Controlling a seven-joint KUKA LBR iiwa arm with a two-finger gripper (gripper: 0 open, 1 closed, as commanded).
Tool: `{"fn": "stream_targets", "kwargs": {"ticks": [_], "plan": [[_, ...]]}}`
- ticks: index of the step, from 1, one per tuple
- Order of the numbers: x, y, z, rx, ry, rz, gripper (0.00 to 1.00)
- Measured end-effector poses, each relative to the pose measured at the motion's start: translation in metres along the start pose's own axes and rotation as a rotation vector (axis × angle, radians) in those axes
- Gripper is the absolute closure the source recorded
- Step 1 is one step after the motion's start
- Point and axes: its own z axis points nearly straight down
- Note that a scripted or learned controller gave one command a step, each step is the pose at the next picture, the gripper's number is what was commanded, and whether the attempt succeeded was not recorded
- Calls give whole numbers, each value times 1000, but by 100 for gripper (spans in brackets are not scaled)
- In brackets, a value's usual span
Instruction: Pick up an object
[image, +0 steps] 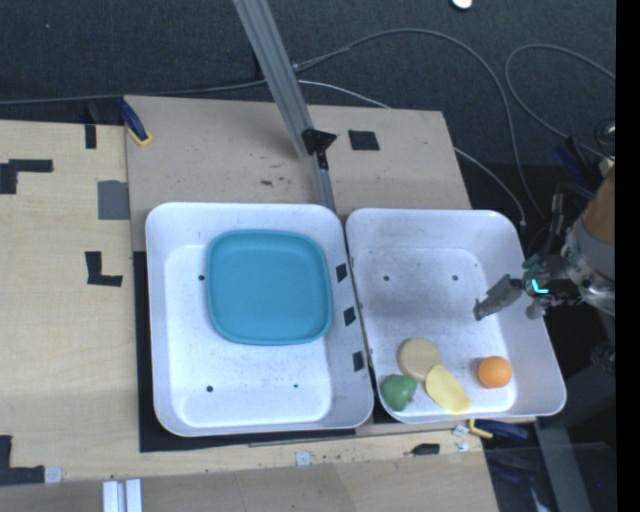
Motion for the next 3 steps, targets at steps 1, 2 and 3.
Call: {"fn": "stream_targets", "kwargs": {"ticks": [1, 2, 3], "plan": [[0, 0, 0, 0, 0, 0, 0], [-5, 1, 43, 2, 0, 0, 0], [3, -4, 98, 1, 0, 0, 0]]}}
